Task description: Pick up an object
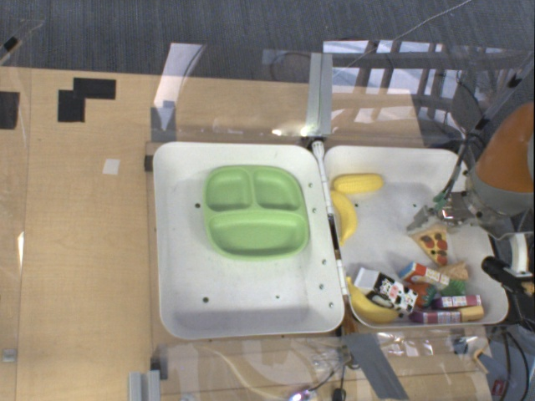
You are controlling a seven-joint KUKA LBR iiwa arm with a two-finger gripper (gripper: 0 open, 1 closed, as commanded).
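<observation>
My gripper (430, 212) hangs over the right side of the right bin (393, 161), its fingers spread apart with nothing between them. Just below it lies a toy pizza slice (433, 243), apart from the fingertips. One yellow banana (358, 183) rests near the bin's far left corner. A second banana (344, 218) lies along the left wall. A third banana (370, 308) sits at the front, partly under a black-and-white box (393, 291). Several small toys, among them a red piece (422, 272) and a purple marker (443, 316), crowd the front right corner.
In the left bin (180, 291) sits a green divided plate (253, 210). A metal divider (320, 98) rises behind the seam between the bins. The arm's orange band (510, 161) stands at the right edge, with cables below it.
</observation>
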